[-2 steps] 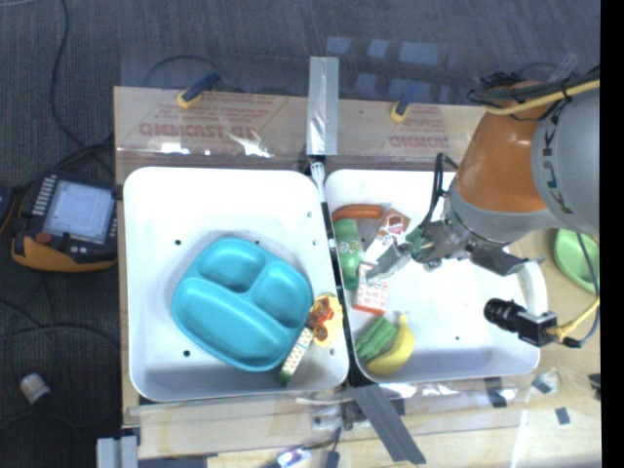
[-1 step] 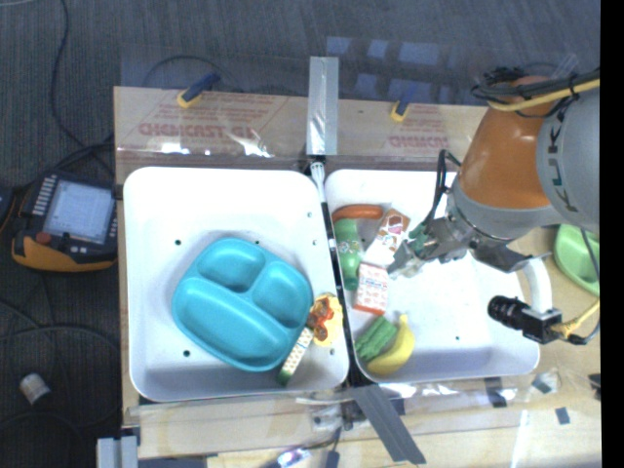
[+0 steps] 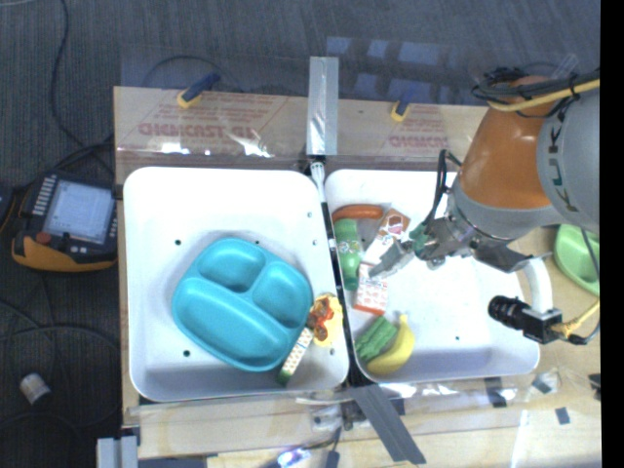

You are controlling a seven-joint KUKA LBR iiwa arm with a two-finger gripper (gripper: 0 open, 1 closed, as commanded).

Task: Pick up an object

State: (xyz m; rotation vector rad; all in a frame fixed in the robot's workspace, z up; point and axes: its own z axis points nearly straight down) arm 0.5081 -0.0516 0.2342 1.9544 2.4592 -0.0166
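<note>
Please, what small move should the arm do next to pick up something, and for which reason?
Probably lower the claw a little onto the green bottle in the right bin. The claw hangs just above the cluster by that bin's left wall, with nothing seen between its fingers. The bottle lies right beside it, nearer than the banana.

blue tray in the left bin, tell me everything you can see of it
The blue tray is a rounded, glossy turquoise dish, plastic by its look, split into three compartments: two smaller ones at the far side and one large one nearer the camera. All three look bare. It lies right way up, turned at a slant, near the middle of the left bin, on the bin's floor. At its right edge a small yellow-orange toy and a green-and-white piece lie against or very close to it.
</note>
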